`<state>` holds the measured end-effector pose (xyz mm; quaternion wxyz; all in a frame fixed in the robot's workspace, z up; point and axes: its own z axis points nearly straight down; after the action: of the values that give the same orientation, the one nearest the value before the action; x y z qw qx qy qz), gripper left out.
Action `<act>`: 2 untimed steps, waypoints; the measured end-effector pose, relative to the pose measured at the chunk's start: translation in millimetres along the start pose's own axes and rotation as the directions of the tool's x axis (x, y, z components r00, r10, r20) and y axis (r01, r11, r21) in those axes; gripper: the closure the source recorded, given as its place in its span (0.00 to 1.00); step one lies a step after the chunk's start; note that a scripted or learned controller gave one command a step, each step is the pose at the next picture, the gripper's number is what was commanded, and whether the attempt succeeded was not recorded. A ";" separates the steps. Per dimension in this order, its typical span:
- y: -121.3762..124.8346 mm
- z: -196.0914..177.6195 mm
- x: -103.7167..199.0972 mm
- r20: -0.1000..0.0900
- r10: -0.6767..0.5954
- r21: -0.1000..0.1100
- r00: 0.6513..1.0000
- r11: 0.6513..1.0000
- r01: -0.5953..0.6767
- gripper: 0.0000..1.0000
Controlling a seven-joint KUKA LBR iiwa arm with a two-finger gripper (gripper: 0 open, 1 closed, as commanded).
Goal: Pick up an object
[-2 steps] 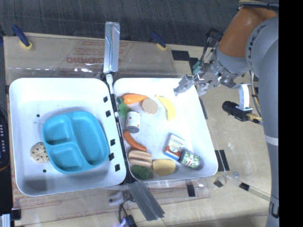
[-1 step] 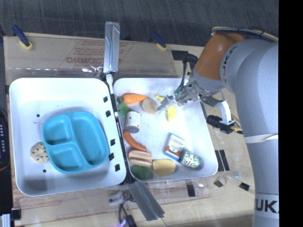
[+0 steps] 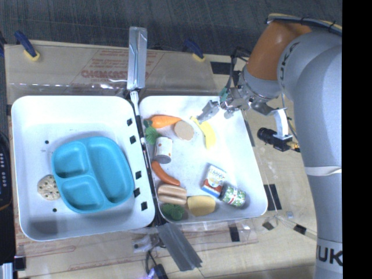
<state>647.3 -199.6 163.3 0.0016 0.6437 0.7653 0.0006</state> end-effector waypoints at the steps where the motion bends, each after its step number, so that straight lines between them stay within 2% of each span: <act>1: -9.9 71.5 -6.6 -0.003 -0.174 0.005 0.985 0.985 0.174 0.00; 2: -7.9 59.8 -5.6 -0.002 -0.180 0.002 0.984 0.984 0.180 1.00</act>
<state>640.6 -206.5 103.5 0.0000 0.5720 0.8203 0.0000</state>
